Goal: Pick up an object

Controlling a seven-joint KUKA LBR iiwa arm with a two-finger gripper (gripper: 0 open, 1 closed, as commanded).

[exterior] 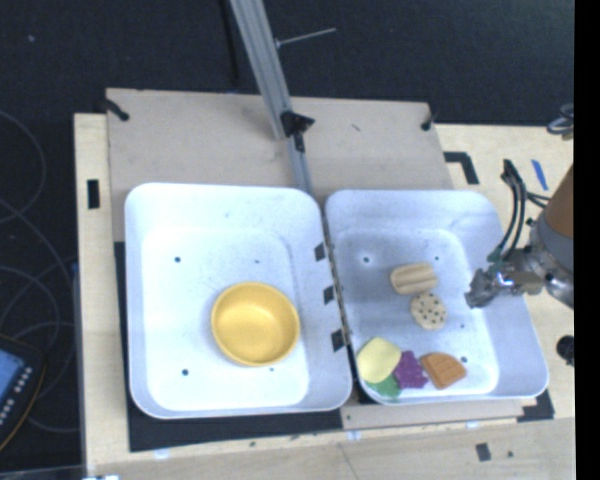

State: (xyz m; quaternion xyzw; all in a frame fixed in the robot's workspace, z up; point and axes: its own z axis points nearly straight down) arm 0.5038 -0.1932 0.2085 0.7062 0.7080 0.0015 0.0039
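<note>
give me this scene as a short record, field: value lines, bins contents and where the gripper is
left bin: yellow bowl, upright, right of centre
right bin: five small items
middle of right bin: tan bread-like block, with a chocolate-chip cookie just below it
near edge of right bin: yellow-green piece, purple grape bunch, orange wedge, in a row
gripper: at the right bin's right side, right of the cookie, holding nothing visible

Single fixed view, mounted above the light wooden bench point(400, 138), angled down at a slant. Both shallow white plastic bins, left point(150, 268) and right point(500, 358), are framed whole from mid distance. Dark floor is seen around the bench; the arm's side is cropped at right.
</note>
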